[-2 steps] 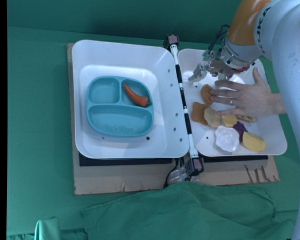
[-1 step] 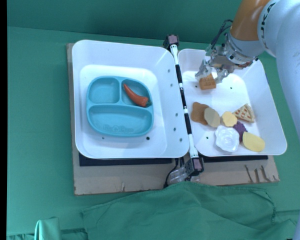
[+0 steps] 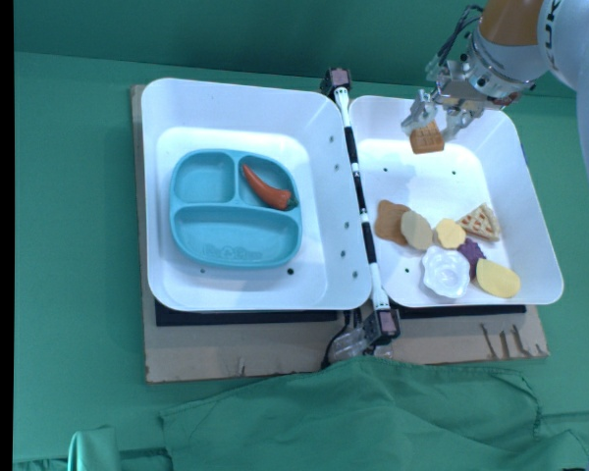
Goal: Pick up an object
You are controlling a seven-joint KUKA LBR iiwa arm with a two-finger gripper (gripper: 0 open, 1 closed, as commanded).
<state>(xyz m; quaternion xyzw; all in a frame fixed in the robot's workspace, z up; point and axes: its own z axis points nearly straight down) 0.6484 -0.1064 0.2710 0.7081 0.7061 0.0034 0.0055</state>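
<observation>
My gripper (image 3: 430, 126) hangs over the back of the right bin (image 3: 530, 204), shut on a small square waffle piece (image 3: 427, 139) that dangles between its fingers above the bin floor. Lower in the same bin lies a cluster of toy foods: a brown cookie (image 3: 389, 220), a tan potato slice (image 3: 416, 230), a yellow piece (image 3: 450, 234), a pie wedge (image 3: 480, 222), a white fried egg (image 3: 445, 272), a purple piece (image 3: 470, 253) and a yellow lemon shape (image 3: 497, 279).
The left bin (image 3: 167, 116) holds a teal divided plate (image 3: 234, 207) with an orange-red chili (image 3: 266, 187) in its upper right compartment. A black-and-white divider strip (image 3: 358, 189) runs between the bins. Green cloth (image 3: 373, 415) lies at the front.
</observation>
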